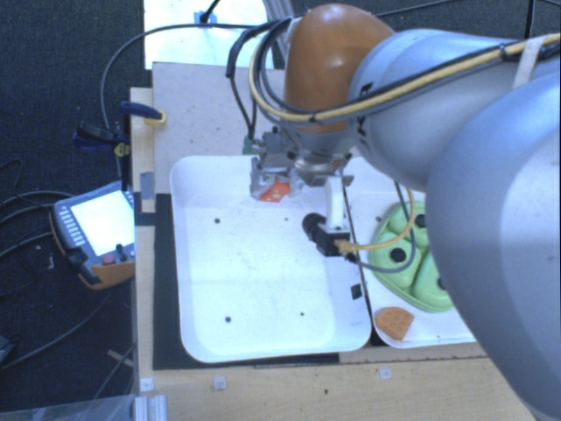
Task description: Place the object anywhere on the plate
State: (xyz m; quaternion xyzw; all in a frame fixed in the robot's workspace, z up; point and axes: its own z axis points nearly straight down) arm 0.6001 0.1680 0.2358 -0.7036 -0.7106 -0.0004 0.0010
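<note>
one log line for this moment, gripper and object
gripper low in left bin | orange object at its tip, grasp unclear | green plate in right bin

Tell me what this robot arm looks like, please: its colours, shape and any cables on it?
The arm is thick, rounded and smooth, pale grey, with a glossy orange-brown dome-shaped band above the wrist. A bundle of yellow and black cables runs along it and loops around that band. Below sits the tool, a small boxy grey metal part.

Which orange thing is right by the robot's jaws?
The red-orange block at the top of the left bin, right under the gripper. The other orange piece lies far off in the right bin, below the green plate.
</note>
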